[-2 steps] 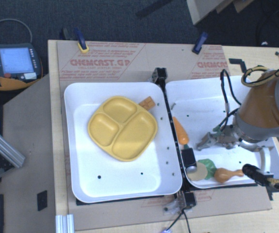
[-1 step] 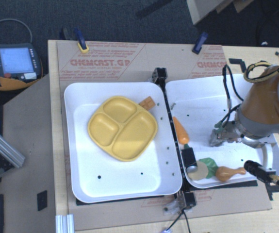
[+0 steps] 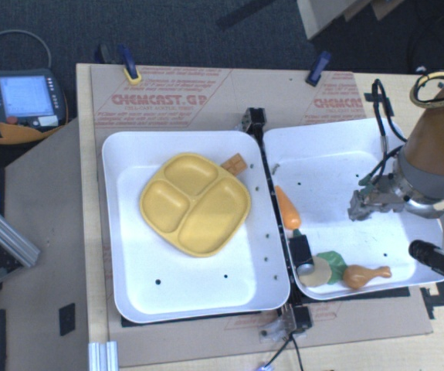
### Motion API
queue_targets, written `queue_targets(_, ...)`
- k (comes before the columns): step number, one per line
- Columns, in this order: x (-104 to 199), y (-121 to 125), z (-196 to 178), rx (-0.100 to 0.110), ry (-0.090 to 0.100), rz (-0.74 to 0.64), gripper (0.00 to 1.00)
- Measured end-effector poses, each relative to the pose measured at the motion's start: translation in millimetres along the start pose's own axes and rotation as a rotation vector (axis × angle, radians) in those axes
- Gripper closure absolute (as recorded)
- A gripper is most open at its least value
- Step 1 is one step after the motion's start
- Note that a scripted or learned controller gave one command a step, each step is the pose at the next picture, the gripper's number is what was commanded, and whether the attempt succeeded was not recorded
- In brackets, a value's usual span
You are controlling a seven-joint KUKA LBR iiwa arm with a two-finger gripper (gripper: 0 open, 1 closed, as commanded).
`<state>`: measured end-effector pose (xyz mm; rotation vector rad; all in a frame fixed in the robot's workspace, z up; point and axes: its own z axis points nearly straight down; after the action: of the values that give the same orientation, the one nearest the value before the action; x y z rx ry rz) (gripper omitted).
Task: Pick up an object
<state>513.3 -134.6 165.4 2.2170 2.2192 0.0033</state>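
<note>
- My gripper (image 3: 367, 205) hangs over the right bin (image 3: 337, 149), near its right side, above bare white floor.
- My fingers look dark and small from up here, so I cannot tell if they are apart or together. Nothing shows between them.
- My grey arm comes in from the right, with its orange band (image 3: 438, 130) above the wrist.
- An orange carrot (image 3: 287, 207) lies by the left wall of the right bin.
- A small black block (image 3: 299, 248) lies just below the carrot.
- A green thing (image 3: 333, 263) sits in the bottom part of that bin, with a round tan piece (image 3: 317, 272) touching it on the left.
- A brown drumstick (image 3: 364, 273) lies just right of the green thing.
- The left bin (image 3: 129, 222) holds a yellow plate (image 3: 195, 204) with three parts.
- A little brown block (image 3: 234, 164) pokes out by the plate's top right edge.
</note>
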Motion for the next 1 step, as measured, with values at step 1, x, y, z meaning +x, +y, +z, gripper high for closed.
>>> queue_targets(1, -10.5, 4.7, -54.8, -0.001, -0.001, 0.001, 1.00)
